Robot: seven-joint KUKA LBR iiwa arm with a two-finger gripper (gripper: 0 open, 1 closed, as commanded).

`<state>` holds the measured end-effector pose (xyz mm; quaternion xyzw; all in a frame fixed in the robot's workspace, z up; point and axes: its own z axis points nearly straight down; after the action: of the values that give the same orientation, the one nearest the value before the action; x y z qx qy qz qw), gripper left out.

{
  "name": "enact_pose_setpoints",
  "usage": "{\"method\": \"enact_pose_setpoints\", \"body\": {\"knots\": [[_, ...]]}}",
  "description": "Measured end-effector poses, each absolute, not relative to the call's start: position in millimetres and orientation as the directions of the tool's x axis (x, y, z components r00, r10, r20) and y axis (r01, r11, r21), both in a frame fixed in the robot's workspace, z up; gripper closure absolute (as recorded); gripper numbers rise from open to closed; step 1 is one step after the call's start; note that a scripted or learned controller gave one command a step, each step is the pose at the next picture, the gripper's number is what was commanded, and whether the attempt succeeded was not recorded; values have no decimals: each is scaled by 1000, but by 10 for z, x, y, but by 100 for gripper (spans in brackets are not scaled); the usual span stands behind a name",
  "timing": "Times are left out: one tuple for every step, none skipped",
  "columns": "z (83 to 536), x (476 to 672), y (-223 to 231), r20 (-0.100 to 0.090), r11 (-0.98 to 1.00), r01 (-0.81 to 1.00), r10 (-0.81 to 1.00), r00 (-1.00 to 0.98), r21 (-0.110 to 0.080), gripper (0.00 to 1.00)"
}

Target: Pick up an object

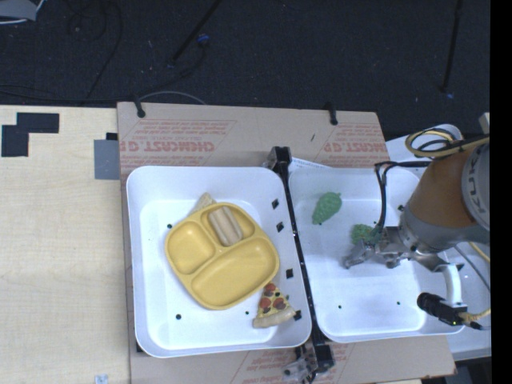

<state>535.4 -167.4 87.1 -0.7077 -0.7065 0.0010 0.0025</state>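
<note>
My gripper (358, 256) is low in the right bin (376, 326), reaching in from the right under the orange-banded wrist. A small dark green broccoli-like piece (364, 233) lies right at the gripper's upper side, touching or nearly touching it. I cannot see whether it is held. A lighter green leaf (326, 208) rests a little farther up and left in the same bin, apart from the gripper.
The left bin (152, 310) holds a yellow divided plate (196, 250) with a hot dog bun (226, 225) in its top compartment. A toy pizza slice (274, 308) lies by that bin's lower right corner. A black divider (292, 238) separates the bins.
</note>
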Motion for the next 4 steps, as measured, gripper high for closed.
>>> {"method": "enact_pose_setpoints", "body": {"knots": [[984, 5359, -1684, 2, -5, 1000, 1000, 5, -4, 100], [1617, 5373, -1693, -1, 2, 1000, 1000, -2, 3, 100], [2091, 5384, -1700, -1, 2, 1000, 1000, -2, 3, 100], [2160, 5522, -1179, 3, 6, 1000, 1000, -6, -1, 100]]}}
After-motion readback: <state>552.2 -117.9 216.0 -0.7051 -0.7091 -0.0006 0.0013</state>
